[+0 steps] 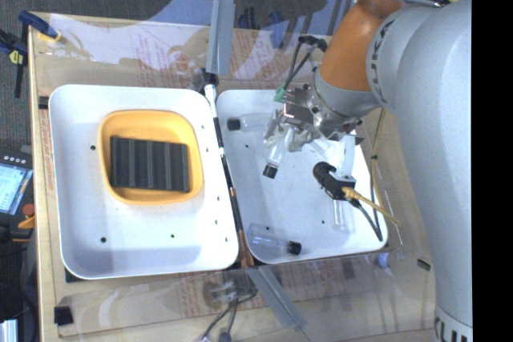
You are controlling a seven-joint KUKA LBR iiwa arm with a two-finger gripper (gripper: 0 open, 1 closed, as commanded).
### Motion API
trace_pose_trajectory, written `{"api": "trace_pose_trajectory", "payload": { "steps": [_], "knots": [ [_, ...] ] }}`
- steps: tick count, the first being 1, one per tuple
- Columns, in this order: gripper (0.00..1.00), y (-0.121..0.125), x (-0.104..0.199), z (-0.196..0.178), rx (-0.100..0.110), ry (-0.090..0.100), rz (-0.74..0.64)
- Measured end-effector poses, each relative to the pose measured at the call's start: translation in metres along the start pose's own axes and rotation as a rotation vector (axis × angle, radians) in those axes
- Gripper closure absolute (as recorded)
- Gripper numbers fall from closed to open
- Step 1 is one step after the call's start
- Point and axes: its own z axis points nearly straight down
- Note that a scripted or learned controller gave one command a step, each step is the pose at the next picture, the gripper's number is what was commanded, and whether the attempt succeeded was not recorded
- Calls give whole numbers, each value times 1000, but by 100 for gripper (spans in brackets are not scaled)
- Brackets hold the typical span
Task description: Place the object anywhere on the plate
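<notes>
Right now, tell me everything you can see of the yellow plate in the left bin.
The plate is a rounded-rectangle dish with a glossy yellow-orange rim, plastic by the look. A dark ribbed insert with parallel grooves fills its middle. It lies flat on the floor of the left bin, toward the far side, clear of the walls. Nothing else touches it.

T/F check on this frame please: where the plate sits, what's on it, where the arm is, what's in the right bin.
1. The yellow plate sits in the left bin. True.
2. A dark ribbed insert lies on the plate. True.
3. The gripper is over the left bin. False: it is over the right bin.
4. A clear vial with a black cap lies near the right bin's front edge. True.
5. The plate is round and blue. False: it is a yellow rounded rectangle.
</notes>
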Motion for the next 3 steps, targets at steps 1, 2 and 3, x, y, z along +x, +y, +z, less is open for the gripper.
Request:
{"api": "trace_pose_trajectory", "payload": {
  "steps": [1,2,3],
  "knots": [
    [100,-6,71,-30,-4,-2,-269],
    [100,18,99,-7,-5,-3,-480],
    [0,19,99,-8,-5,-3,-480]
  ]
}}
